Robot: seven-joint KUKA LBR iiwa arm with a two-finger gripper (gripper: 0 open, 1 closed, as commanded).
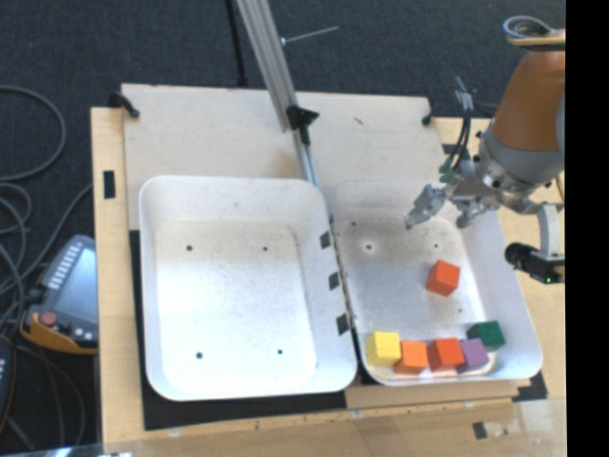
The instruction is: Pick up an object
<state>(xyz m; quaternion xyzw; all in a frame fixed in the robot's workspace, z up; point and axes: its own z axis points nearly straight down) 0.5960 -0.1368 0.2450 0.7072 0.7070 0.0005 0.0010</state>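
Note:
An orange cube lies alone in the middle of the right bin. Along that bin's front wall runs a row of blocks: yellow, orange, red-orange, purple, with a green block at the right end. My gripper hovers over the far right part of this bin, above and behind the lone orange cube. Its two fingers are spread apart, and nothing is between them.
The left bin sits beside the right one. A slanted metal rail rises from behind the bins. A handheld controller and cables lie off the bench to the left.

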